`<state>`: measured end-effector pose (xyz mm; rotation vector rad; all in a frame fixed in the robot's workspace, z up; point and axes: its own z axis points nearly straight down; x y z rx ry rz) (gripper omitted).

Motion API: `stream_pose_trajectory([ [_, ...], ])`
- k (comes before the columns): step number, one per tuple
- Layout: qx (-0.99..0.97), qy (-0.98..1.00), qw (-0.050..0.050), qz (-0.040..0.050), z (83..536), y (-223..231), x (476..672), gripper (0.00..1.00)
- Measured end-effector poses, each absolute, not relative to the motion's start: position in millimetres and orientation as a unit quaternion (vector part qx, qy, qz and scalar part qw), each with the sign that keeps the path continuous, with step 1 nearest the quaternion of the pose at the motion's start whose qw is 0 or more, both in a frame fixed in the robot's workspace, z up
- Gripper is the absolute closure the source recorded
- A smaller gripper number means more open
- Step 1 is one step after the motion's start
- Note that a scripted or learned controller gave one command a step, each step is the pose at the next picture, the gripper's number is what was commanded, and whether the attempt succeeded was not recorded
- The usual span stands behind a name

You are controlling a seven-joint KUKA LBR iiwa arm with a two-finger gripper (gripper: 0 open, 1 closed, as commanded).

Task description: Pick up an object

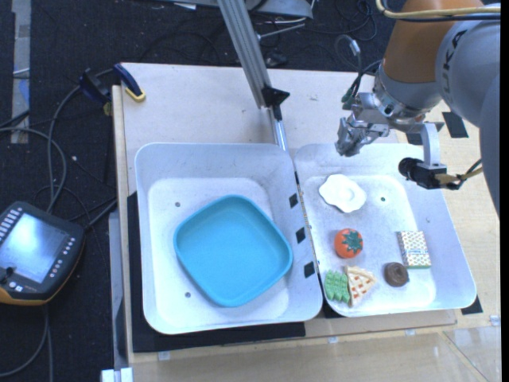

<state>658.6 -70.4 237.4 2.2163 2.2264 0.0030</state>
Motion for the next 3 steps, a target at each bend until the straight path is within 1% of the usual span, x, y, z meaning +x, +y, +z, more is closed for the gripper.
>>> stream_pose_trajectory([
  [1,0.706,0.709,0.000,0.0007,239,-18,636.8,1.00],
  [2,0.706,0.709,0.000,0.0005,246,28,624.0,1.00],
  [3,0.706,0.709,-0.001,0.0001,235,79,607.0,1.00],
])
